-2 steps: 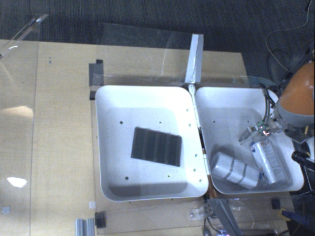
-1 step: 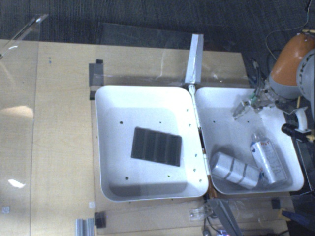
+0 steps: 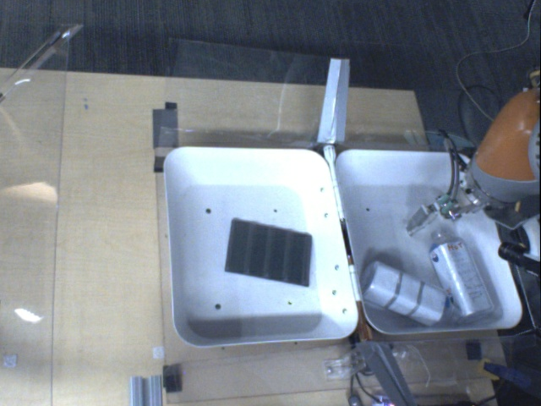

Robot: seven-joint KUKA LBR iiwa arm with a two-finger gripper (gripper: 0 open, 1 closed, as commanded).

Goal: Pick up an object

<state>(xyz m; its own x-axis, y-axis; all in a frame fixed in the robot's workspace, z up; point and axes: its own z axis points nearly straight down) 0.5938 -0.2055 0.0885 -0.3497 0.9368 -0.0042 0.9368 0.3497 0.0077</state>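
the bottle [image 3: 461,277] had a pale label on its side, but the writing on it was too small and blurry to read. no other words showed on anything.

the bench [image 3: 93,252] was light wood. past its far edge lay a dark carpet floor [image 3: 254,7]. a clear sheet [image 3: 34,193] covered the left part of the bench and had bright shiny spots on it. two white bins sat side by side, touching. a grey metal post [image 3: 336,100] stood at the far end of the line where they met. thin wires [image 3: 494,57] curled over the floor at the far right.

the left bin [image 3: 169,227] held one dark flat pad [image 3: 269,251] with ribs. the pad lay near the middle, a bit tilted, with bare white floor all around it and well away from every wall.

the right bin [image 3: 372,184] held two things at its near end. the bottle lay on its side close to the right wall. a grey pack [image 3: 404,293] lay on its side just beside the bottle, close to the near wall. the far half of this bin was bare.

the arm [image 3: 507,138], with its orange band, reached in from the right. the gripper [image 3: 439,210] hung over the right bin, just past the top end of the bottle. it was too small and blurry to see how its grip stood, and nothing could be seen held in it.
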